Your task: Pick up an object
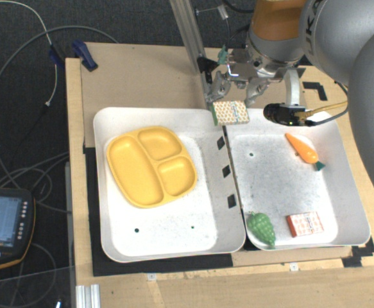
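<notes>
Camera view, from the near edge outward: in the right white bin (340, 191) a green knobbly toy (261, 228) sits at the near left corner, touching the rim, and a small orange-and-white printed box (305, 224) lies flat just beside it to the right. In the left white bin (110, 236) a yellow three-compartment plastic plate (151, 166) rests flat. Farther back in the right bin an orange toy carrot with a green tip (302, 149) lies slanted near the far right wall. At the far edge, where the two bins meet, a small patterned cream block (230, 112) sits just under my end effector (231, 95).

The block is what I am going for. It looks tucked up between my fingers, but the metal parts crowd together there and I cannot tell whether they are apart or clamped on it, or whether it rests on the rim.

To do this step well, I judge I should centre on the block, squeeze across its short sides, and rise straight up, slowly, so the block clears the bin walls without catching and twisting out.
</notes>
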You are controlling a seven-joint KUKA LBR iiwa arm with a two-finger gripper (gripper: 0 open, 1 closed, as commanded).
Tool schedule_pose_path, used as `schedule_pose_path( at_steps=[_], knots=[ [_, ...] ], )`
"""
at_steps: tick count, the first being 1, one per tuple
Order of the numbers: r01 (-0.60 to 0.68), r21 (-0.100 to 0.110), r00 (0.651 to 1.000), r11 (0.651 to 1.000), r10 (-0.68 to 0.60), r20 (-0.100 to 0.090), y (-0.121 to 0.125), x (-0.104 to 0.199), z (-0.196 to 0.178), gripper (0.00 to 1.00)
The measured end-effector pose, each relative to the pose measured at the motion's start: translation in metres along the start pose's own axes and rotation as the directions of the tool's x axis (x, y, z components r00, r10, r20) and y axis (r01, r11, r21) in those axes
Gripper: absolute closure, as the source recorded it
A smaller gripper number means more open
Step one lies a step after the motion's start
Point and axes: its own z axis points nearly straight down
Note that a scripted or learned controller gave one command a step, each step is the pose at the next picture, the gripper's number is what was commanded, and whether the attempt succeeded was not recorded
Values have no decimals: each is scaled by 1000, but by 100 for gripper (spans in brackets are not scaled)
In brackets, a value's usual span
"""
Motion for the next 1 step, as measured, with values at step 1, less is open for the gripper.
schedule_pose_path(
  at_steps=[1],
  knots=[
    [1, -5, 1000, 1000, -1, 0, 14, 54, 12, 100]
  ],
)
